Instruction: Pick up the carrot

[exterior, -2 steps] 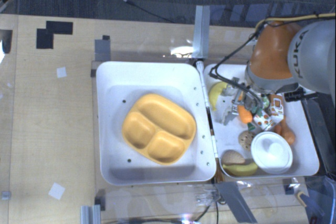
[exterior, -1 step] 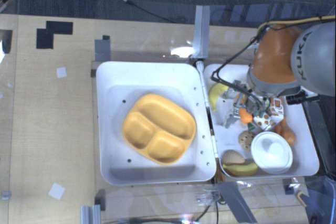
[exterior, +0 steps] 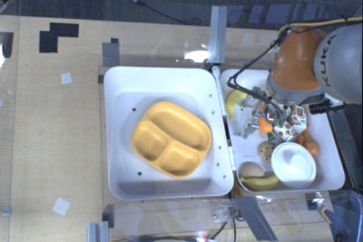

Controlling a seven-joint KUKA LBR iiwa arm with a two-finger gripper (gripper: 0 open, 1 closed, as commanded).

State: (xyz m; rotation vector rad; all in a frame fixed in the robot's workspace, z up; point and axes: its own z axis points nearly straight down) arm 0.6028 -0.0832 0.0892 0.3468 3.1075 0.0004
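Scanning from the left, I see the left bin holding a yellow divided plate, tilted a little and well apart from the work. Across the divider, the right bin is crowded: a yellow-green fruit sits near the upper left corner, a banana and a brown round thing lie along the near wall, a speckled cookie-like piece sits just beside a white bowl, and a printed packet lies under the wrist. The gripper is low in the middle of this clutter, and a small orange piece, which I take to be the carrot, sits right at its tip; I cannot tell whether it is pinched or merely touched, and the finger state is not readable from here. Another orange-brown item lies by the bowl's right side, so I would confirm the target before lifting. To do this step well, I would want a straight, slow rise, keeping clear of the packet and bowl. The arm reaches in from the right, orange band over the bin, wrist pointing steeply down.
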